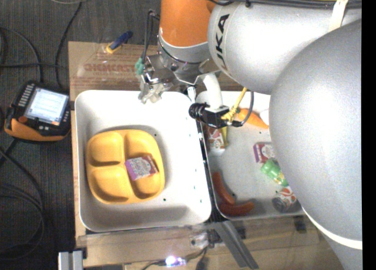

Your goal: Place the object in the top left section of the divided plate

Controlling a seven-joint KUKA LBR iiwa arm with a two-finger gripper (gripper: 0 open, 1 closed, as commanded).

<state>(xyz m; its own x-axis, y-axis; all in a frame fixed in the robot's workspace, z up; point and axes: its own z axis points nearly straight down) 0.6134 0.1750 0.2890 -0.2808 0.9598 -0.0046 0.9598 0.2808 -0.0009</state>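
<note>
- Pincer [151,91] hangs above the far rim of the left bin [94,110], just beyond the divided plate [106,172]; nothing shows between its small fingers. Whether they are spread or closed I cannot tell: too small and cluttered at this slant.
- Object, a small purple-and-white packet [141,167], lies on the yellow plate, roughly central and toward the plate's right, across the ridges where compartments meet. It seems to overlap more than one section; which it mainly occupies I cannot say for sure.
- Judgement on progress: packet is on the plate and my pincer is apart from it, so the carry looks done. Placement in the top left section looks doubtful, as the packet sits nearer the middle and right side than the upper left compartment [104,147], which shows bare yellow.
- Left to do, if the placement counts as a miss: regrasp the packet and shift it into the upper left compartment.
- Surroundings: right bin [244,169] holds a sausage-like brown item [230,202], a carrot [254,119], a green item [271,170] and some small packets. A teach pendant [39,111] rests on the floor to the left; a blue-and-yellow tool [119,41] lies on the cardboard beyond the bins.
- Obstruction: my own arm hides much of the right bin. The plate's ridges may hinder sliding the flat packet.
</note>
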